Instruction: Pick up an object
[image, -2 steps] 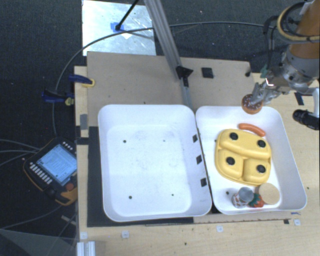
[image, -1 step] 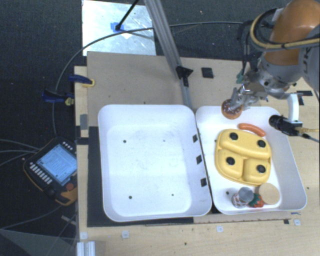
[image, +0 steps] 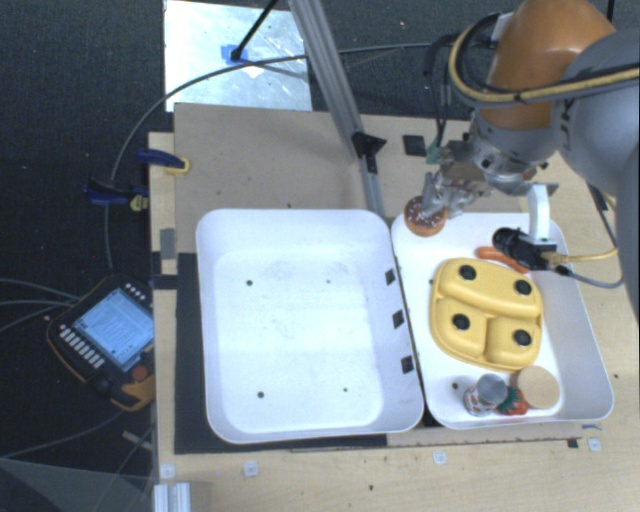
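My gripper (image: 434, 207) hangs over the far left corner of the right bin (image: 590, 370). A small round brown object (image: 424, 219) sits right at its tip, touching or nearly touching it; whether it is held is not visible. A large yellow moulded piece with black dots (image: 487, 310) lies in the middle of the right bin. An orange item (image: 497, 256) lies just behind it, partly hidden. At the bin's near edge rest a tan disc (image: 541, 386) and a small grey, red and green object (image: 487, 395).
The left bin (image: 225, 300) stands beside the right one, sharing a raised middle edge. A grey metal pole (image: 335, 90) slants down behind the bins. A teach pendant (image: 105, 335) lies off the bench at left.
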